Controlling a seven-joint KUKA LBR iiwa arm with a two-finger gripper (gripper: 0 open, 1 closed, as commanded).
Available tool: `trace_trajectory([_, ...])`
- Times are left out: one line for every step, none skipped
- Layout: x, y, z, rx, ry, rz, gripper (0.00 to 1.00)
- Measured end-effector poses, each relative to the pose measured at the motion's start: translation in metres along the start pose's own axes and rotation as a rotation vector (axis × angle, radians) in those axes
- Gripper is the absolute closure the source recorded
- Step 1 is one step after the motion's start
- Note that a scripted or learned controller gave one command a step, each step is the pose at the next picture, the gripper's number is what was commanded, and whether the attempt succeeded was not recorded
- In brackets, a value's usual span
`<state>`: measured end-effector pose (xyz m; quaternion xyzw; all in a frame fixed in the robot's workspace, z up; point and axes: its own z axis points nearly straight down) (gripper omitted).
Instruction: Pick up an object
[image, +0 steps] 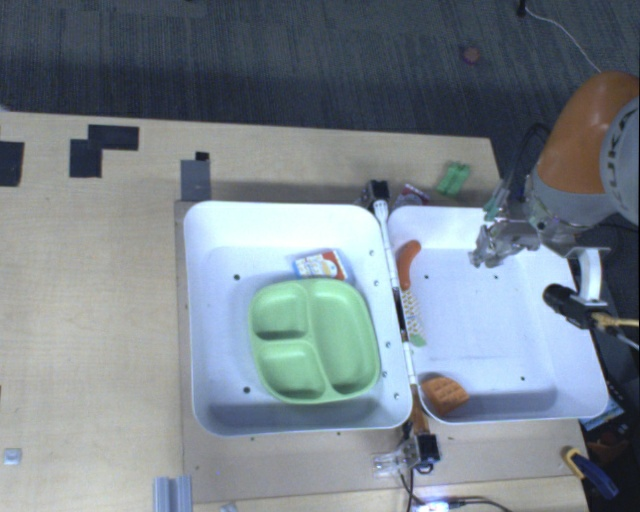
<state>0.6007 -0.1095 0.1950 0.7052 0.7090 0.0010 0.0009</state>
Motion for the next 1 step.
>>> trace_trajectory([0.0262, -0.064, -0.0091, 0.001, 0.0, 0.003, 1.0])
